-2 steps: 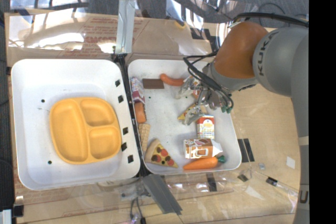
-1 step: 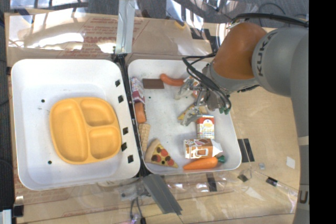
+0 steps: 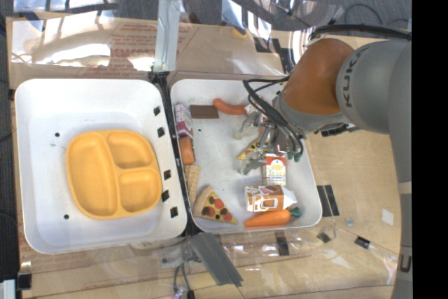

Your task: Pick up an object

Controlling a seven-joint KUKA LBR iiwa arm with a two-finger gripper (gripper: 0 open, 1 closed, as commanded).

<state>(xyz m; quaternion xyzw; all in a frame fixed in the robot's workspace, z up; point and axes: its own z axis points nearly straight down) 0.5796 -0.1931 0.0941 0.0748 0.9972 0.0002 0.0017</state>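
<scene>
Camera view: gripper (image 3: pixel 253 145) hung low over right bin (image 3: pixel 231 91), apparently to reach the toys.
Fingers: spread apart, clasping nothing.
Nearest: juice carton (image 3: pixel 275 170).

Both white bins (image 3: pixel 42 171) look like smooth, matt plastic. The yellow tray (image 3: pixel 112 173) is plastic with a soft sheen. The table (image 3: pixel 350 171) looks like pale wood, edged with shiny foil tape (image 3: pixel 168 35).

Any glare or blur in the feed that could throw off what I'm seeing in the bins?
In the camera view, strong glare streaks the clear plastic sheeting behind the bins; the yellow divided tray and the orange toy carrot read evenly lit and fairly sharp; the metal two-finger gripper is small and cluttered by cables, so its finger state is unclear.
</scene>
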